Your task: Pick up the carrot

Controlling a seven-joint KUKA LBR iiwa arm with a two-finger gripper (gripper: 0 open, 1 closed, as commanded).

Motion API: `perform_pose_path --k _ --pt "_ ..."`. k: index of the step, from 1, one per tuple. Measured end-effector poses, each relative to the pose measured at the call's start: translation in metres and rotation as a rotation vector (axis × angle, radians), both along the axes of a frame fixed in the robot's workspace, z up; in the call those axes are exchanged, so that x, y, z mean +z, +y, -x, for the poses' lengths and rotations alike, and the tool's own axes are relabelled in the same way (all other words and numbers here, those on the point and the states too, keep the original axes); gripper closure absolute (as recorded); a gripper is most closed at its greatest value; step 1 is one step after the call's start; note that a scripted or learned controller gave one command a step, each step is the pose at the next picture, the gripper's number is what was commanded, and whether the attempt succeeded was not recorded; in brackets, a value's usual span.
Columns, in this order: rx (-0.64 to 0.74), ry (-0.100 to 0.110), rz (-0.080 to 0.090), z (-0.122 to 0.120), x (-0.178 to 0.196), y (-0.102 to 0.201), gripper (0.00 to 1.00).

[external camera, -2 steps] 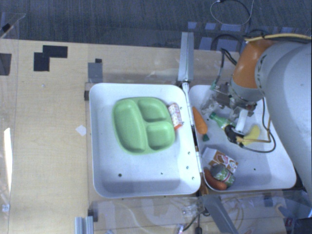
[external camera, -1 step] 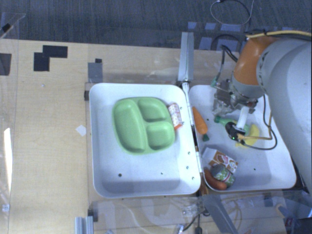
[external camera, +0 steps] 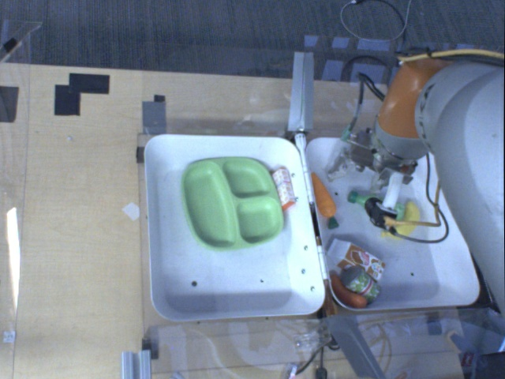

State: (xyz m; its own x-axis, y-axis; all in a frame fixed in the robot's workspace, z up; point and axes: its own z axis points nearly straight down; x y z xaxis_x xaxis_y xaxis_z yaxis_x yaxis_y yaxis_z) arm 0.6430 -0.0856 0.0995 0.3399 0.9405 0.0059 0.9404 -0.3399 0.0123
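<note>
Carrot (external camera: 323, 197): lies in the right bin (external camera: 442, 283), against its left wall.
Long axis: runs along that wall, green tip nearer the camera.
Hand (external camera: 371, 164): just right of the carrot, apart from it; grip width cannot be told.

Overhead, slanted — both bins (external camera: 237, 152)

The carrot (external camera: 323, 196), orange and slim, lies flat by the right bin's (external camera: 450, 287) left wall, tilted slightly.
</note>
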Motion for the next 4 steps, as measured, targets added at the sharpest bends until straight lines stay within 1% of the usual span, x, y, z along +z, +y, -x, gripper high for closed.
perform_pose_path --k 1,2,3,4 --pt "0.013 0.0 0.003 0.056 -0.01 0.002 0.0" --pt "0.014 -0.007 0.001 0.053 0.001 0.004 1.0" --pt "0.014 -0.006 0.001 0.053 0.001 0.004 0.0" --pt "-0.288 0.012 0.0 0.068 0.058 -0.012 0.0"
